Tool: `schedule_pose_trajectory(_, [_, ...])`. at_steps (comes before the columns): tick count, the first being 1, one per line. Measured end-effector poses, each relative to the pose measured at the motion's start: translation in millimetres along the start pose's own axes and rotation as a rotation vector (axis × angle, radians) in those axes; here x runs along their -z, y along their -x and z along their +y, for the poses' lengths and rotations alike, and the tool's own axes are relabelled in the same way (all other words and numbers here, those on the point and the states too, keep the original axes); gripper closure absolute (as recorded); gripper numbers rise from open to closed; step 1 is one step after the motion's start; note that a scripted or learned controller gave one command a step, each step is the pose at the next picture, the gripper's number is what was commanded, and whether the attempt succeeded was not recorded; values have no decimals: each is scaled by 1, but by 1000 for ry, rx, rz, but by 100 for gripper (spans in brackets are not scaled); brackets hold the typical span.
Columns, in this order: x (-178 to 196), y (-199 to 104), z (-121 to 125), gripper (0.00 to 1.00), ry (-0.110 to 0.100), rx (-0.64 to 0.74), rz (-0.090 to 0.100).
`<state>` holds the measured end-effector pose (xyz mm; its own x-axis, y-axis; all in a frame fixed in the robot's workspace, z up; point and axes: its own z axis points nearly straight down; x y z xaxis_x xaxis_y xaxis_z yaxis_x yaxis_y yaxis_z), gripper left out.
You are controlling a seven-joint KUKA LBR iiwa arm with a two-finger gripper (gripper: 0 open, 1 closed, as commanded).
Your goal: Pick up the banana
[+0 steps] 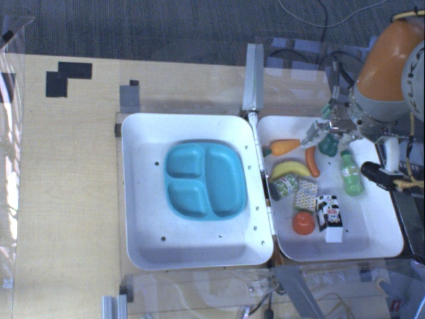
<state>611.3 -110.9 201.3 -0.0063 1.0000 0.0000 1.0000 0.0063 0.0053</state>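
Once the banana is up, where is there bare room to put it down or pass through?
Free: the left bin's floor around the blue tray, widest along its near edge, and the right bin's near-right corner beyond the milk carton. Crowded: around the banana, hemmed by carrots, pouches and the end effector.

I'm working in a robotics lab: a wooden worktop [80,178] with black tape marks [66,78], two fixed white bins [143,244], loose cables [312,5] on grey carpet [166,18].
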Motion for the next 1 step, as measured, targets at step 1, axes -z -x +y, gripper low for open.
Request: schedule_pose_trajectory(1, [-28,-20,-25,0,1,215,0])
